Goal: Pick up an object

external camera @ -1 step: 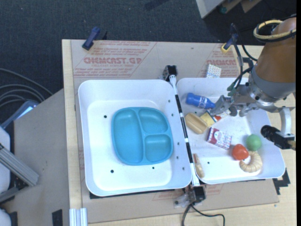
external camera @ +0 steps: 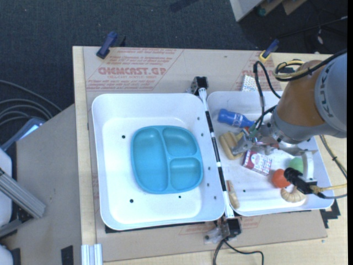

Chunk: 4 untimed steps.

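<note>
- Claw (external camera: 246,142) sits low in the right bin (external camera: 325,203), its metal tips down among the clutter near the tan piece (external camera: 227,146); whether it is spread or pinching I cannot tell, as the wrist and glare hide the tips.
- Candidate things all lie in that right bin: a blue bottle (external camera: 234,117), a red-and-white packet (external camera: 257,162), a red ball (external camera: 278,177), a green piece (external camera: 297,163) and a pale ring-shaped toy (external camera: 293,195).
- Crowding is the main risk: closing here could catch two things at once or only nudge one aside.
- Flat packet may slip out, offering little to grip.
- Left bin (external camera: 105,148) holds a blue divided tray (external camera: 165,159), well apart from the arm.
</note>
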Available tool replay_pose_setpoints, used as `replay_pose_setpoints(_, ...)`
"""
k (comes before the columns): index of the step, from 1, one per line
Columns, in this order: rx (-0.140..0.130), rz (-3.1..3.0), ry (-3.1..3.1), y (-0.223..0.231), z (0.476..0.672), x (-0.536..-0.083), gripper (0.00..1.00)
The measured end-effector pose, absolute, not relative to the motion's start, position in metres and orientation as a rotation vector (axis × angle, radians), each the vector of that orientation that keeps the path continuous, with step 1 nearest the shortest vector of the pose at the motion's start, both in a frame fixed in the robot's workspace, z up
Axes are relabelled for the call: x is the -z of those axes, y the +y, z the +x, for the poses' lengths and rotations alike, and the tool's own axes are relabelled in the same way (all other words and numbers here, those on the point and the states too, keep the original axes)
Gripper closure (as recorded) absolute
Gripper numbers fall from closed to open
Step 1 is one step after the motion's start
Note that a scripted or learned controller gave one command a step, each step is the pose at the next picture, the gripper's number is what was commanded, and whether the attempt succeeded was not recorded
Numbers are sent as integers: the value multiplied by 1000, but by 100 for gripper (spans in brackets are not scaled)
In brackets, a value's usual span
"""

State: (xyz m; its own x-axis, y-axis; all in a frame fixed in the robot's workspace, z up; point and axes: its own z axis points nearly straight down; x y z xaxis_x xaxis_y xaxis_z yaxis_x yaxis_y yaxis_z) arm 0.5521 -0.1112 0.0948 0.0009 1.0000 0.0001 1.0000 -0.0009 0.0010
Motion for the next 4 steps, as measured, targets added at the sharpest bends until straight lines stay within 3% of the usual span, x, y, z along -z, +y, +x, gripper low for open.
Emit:
replay_pose_setpoints(1,-2,2222,2220,-111,552,-105,100)
replay_pose_setpoints(2,-2,2223,2220,-111,552,-104,0)
replay_pose_setpoints(3,-6,2218,2217,-94,598,-88,0)
replay_pose_setpoints(4,-18,2212,2212,-94,601,-103,100)
